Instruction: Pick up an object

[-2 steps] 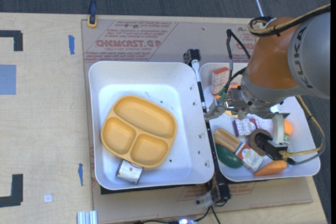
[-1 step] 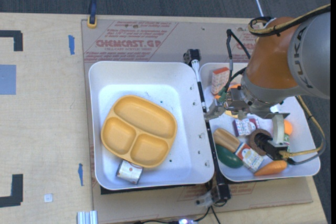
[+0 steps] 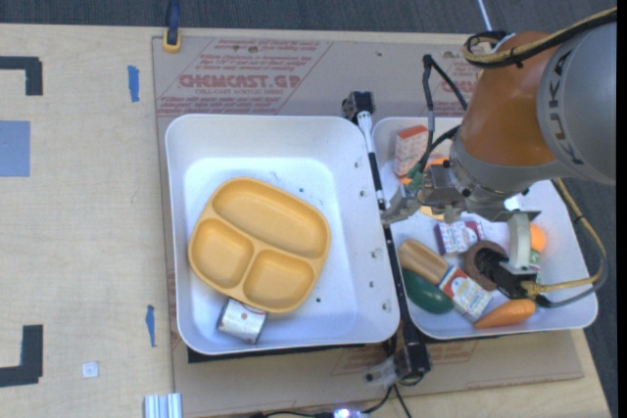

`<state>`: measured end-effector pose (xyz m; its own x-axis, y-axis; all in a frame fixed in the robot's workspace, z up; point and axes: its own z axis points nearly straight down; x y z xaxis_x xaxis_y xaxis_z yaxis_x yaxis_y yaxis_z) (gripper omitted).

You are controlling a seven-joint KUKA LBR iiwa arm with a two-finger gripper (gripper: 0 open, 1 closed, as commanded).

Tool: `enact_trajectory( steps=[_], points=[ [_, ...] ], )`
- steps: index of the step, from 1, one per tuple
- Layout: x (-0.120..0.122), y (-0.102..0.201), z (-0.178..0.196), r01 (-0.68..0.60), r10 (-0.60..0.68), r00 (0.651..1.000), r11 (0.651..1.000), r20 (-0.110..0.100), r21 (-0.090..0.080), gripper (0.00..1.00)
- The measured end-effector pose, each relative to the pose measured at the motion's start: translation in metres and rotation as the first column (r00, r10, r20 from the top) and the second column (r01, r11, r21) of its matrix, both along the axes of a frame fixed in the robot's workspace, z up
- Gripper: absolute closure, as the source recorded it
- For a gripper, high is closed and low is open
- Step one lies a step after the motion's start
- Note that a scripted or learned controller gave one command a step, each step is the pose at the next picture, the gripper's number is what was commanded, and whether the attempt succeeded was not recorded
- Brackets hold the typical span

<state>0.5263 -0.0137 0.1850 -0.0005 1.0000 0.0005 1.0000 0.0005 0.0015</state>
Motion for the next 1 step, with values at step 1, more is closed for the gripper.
enact_trajectory(
  steps=[1],
  points=[
    [0.0000,0.0000,0.0000,0.000,0.000,1.000,1.000,0.000,0.000,0.00]
  ],
)
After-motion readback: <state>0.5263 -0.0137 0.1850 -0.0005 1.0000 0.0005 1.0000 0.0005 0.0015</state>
